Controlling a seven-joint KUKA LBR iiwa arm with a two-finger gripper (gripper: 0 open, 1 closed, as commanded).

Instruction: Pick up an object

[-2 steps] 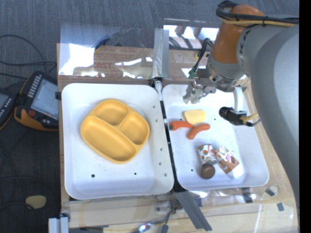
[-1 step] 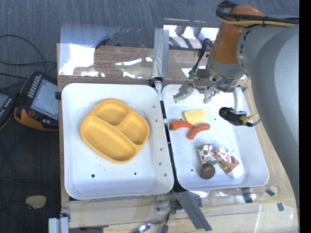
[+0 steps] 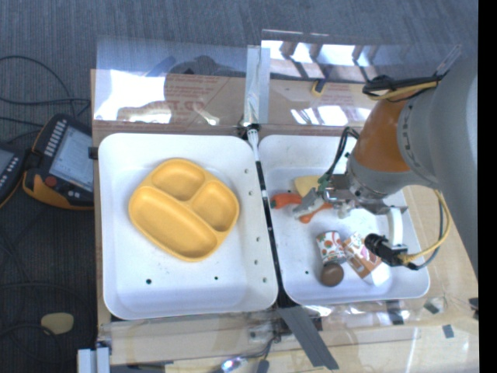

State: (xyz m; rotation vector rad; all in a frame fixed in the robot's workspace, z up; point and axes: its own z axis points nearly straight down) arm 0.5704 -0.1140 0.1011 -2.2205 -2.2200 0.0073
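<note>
My gripper (image 3: 313, 205) reaches into the right bin (image 3: 295, 274) from the right and sits low near the bin's left wall. An orange carrot-shaped piece (image 3: 283, 200) lies just to its left, touching or almost touching it. A pale yellow wedge (image 3: 305, 184) lies right behind the gripper. Toward the bin's front sit a patterned cup (image 3: 330, 245), a brown ball (image 3: 332, 274) and a red-and-white packet (image 3: 362, 260).
A yellow divided plate (image 3: 183, 207) lies in the left bin (image 3: 124, 286). A black cable and a small black part (image 3: 377, 244) hang off the arm over the right bin's front right. The wall between the bins (image 3: 265, 216) is just left of the gripper.
</note>
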